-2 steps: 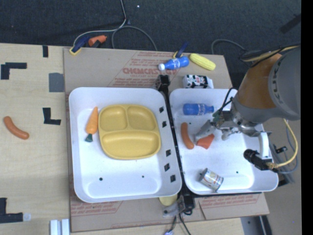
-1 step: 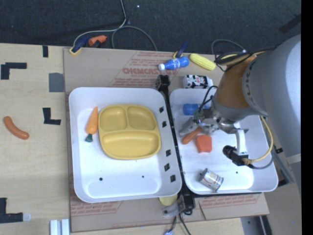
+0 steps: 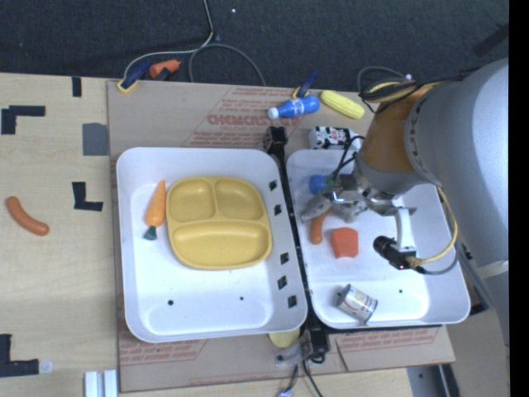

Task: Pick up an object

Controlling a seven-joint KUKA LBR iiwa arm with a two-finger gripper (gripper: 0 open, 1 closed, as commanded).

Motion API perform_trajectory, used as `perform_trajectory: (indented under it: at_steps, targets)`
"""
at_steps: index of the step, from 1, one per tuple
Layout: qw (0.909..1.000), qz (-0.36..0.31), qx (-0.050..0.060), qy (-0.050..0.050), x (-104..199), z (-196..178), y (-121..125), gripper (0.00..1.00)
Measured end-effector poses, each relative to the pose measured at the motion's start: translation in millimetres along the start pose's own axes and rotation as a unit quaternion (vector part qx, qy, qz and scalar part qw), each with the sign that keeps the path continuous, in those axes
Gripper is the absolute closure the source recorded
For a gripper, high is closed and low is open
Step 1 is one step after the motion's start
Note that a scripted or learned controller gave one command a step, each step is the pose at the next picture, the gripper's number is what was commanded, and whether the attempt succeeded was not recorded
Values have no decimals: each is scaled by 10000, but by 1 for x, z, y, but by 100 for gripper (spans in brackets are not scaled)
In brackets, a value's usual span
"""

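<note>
Grey gripper (image 3: 335,198) hangs low over the right bin (image 3: 430,304), reaching stage; fingers' state unclear. Next: settle on the orange block (image 3: 345,242).

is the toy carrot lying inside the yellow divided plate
No, the toy carrot lies on the left bin's white floor, just beside the left edge of the yellow divided plate.

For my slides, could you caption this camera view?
Gripper poised low in right bin, near orange block.
</note>
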State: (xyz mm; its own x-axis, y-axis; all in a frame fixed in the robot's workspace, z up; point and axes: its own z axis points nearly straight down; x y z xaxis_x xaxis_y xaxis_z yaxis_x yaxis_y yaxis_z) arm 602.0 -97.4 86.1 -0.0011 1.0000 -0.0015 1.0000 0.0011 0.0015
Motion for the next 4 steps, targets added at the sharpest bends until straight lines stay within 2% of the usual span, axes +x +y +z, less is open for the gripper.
perform_trajectory:
  at_steps: [1, 2, 3, 4]
  targets:
    - [10000, -6, 0, 11, -8, 0, 22, 0]
    - [10000, -6, 3, 11, -9, 0, 29, 0]
    - [10000, 1, -17, -7, -5, 0, 18, 0]
    - [10000, 0, -11, -9, -5, -10, 18, 100]
